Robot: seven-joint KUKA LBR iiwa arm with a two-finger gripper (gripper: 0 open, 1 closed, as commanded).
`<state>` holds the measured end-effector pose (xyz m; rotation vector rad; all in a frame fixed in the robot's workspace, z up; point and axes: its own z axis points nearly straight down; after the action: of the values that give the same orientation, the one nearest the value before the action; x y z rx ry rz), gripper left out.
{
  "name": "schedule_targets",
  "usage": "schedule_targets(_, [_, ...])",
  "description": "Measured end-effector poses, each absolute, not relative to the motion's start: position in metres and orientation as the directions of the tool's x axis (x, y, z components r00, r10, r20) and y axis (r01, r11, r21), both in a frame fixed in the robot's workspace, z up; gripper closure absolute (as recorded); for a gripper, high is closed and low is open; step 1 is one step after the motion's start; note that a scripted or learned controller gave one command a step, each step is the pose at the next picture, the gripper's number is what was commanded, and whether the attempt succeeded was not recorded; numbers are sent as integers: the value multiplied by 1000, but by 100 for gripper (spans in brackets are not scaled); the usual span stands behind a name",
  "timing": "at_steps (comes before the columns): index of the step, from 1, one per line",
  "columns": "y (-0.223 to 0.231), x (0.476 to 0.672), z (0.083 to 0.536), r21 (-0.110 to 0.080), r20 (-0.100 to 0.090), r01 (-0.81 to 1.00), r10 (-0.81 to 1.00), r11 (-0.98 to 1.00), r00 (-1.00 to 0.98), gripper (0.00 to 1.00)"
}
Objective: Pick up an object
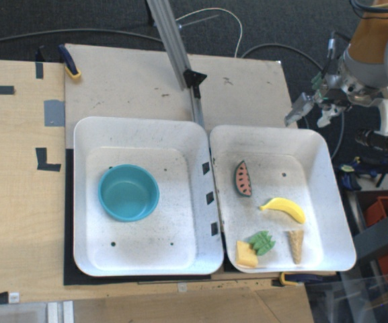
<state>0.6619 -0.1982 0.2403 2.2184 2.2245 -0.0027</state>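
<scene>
Banana (284,209), the likeliest object for the pick, is seen lying flat near the middle of the right bin (331,173), curved and clear of its neighbours, so that room is left on both sides for fingers to close across it. Around it the other candidates are spread: a watermelon slice (243,179) toward the bin's left wall, an ice-cream cone (295,245) just below the banana, and a green leafy piece (263,241) touching a yellow block (246,255) near the front edge. The last two are judged harder to take singly, since they lie against each other.

The left bin (86,180) is occupied by a blue bowl (129,192), well apart from everything else.

The gripper (313,108) is held outside the right bin, beyond its far right corner and above the bench, with nothing between its fingers; the two fingers are seen spread apart, as is fitting before a descent. No object is yet touched, so the task is judged to be at its start: the arm must be brought over the bin and lowered.
</scene>
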Motion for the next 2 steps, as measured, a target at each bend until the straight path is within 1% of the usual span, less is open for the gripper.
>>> schedule_targets(1, [-198,662,240,-2,-2,1000,1000,3,-3,0])
schedule_targets(2, [-194,660,175,-8,1,1000,1000,3,-3,0])
